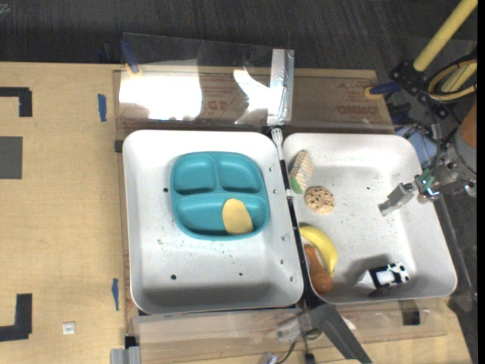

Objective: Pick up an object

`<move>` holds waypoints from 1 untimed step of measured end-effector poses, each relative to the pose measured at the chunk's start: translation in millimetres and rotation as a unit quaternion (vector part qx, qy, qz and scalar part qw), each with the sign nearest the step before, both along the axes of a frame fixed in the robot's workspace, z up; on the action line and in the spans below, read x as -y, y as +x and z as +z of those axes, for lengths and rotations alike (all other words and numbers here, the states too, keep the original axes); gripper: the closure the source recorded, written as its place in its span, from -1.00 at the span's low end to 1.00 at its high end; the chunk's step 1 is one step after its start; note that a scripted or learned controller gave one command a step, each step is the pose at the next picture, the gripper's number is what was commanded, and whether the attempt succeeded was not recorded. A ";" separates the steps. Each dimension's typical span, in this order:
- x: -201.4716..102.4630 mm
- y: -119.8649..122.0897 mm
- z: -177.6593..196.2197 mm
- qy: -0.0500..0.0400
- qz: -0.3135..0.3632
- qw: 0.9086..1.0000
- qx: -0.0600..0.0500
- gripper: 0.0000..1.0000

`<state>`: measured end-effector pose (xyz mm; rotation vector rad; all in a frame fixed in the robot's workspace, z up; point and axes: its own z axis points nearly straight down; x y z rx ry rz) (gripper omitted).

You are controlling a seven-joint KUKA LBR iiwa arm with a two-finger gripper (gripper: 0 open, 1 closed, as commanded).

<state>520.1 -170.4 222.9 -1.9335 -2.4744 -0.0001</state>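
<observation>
One end effector point(397, 198) hangs over the right bin point(364, 158), holding nothing; finger spacing cannot be told.

We count two white bins: the left bin point(144, 226) fills the middle of the frame and the right bin point(424, 249) sits beside it toward the right. In the left one we see one teal divided tray point(189, 180) and one yellow oval piece point(237, 217) lying in its lower compartment. In the right bin we count five items: one corn cob point(301, 170), one round cookie point(320, 199), one banana point(321, 246), one orange-brown sausage-shaped piece point(319, 273), and one small black-and-white toy point(389, 276) near the lower right.
</observation>
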 end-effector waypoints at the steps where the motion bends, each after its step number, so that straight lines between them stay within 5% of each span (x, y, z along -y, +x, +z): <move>1: -67.5 -25.1 -129.6 0.000 0.065 0.998 0.001 -1.00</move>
